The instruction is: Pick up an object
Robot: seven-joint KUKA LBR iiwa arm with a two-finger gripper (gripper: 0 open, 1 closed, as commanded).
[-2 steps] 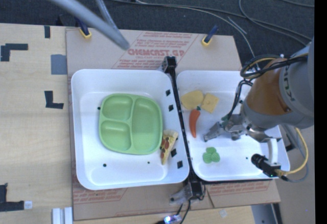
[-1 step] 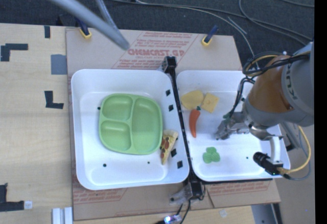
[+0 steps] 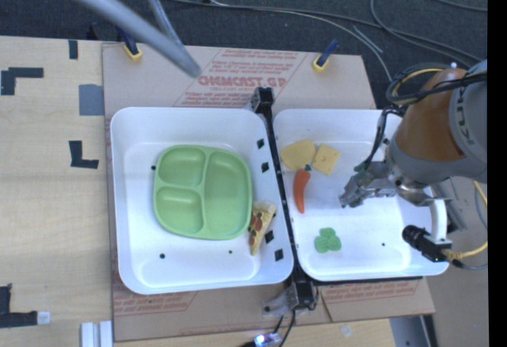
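The right bin (image 3: 364, 262) holds two yellow cheese-like pieces (image 3: 299, 154) (image 3: 325, 159), an orange-red carrot (image 3: 302, 189) and a green broccoli piece (image 3: 327, 241). My gripper (image 3: 354, 195) hangs over the right bin's middle, right of the carrot and above the broccoli. Nothing shows between its fingers. The left bin (image 3: 131, 258) holds a green divided plate (image 3: 203, 192) and a pizza slice (image 3: 259, 225) at the plate's lower right corner.
The arm's orange band (image 3: 428, 127) and grey wrist cover the right bin's right side. A black divider (image 3: 273, 171) runs between the bins. Cables lie on the dark floor behind the bench.
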